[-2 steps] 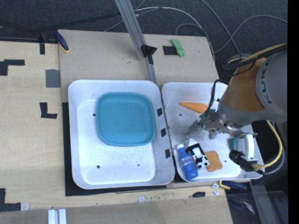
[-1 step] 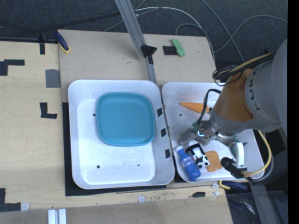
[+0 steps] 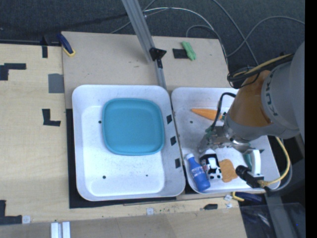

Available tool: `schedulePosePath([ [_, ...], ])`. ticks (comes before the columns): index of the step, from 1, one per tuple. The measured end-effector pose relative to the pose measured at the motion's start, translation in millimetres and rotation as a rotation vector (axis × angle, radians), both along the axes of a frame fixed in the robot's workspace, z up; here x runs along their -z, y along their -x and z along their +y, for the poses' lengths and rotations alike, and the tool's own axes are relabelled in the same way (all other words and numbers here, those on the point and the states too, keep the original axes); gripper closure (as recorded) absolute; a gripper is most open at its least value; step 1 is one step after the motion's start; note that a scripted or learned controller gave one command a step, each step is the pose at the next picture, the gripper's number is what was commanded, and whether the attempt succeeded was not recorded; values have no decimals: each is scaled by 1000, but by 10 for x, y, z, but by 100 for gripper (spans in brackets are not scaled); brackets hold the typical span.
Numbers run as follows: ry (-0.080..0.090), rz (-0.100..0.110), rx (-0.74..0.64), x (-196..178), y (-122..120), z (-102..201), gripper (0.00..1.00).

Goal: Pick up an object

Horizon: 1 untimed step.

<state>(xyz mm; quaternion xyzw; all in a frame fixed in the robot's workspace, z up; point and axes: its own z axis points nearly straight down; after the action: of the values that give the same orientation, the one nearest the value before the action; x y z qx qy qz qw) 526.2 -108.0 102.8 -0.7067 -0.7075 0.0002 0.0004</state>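
Pale wooden bench [image 3: 29, 133] bearing two shallow white plastic bins. Gripper [image 3: 210, 145] low in right bin [image 3: 193, 100]; finger state indeterminable. Blue cylindrical bottle [image 3: 198, 173], black-and-white block [image 3: 213, 166], flat orange piece [image 3: 228, 170] just below gripper; orange carrot-shaped wedge [image 3: 205, 113] above; smooth teal square plate [image 3: 132, 126] well left.

The 2 bins [image 3: 84, 148] look like smooth white plastic with a dull sheen, lightly speckled with dark marks. The teal plate [image 3: 132, 126] is smooth, matt plastic. The surface [image 3: 114, 58] looks like pale, matt board, with plywood grain at the left. The blue bottle [image 3: 199, 175] appears glossy plastic. The arm [image 3: 287, 98] has a smooth grey casing.
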Motion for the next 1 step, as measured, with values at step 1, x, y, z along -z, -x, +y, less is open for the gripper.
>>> schedulePosePath([
  [1, 1, -4, 1, -440, -21, -66, 100],
])
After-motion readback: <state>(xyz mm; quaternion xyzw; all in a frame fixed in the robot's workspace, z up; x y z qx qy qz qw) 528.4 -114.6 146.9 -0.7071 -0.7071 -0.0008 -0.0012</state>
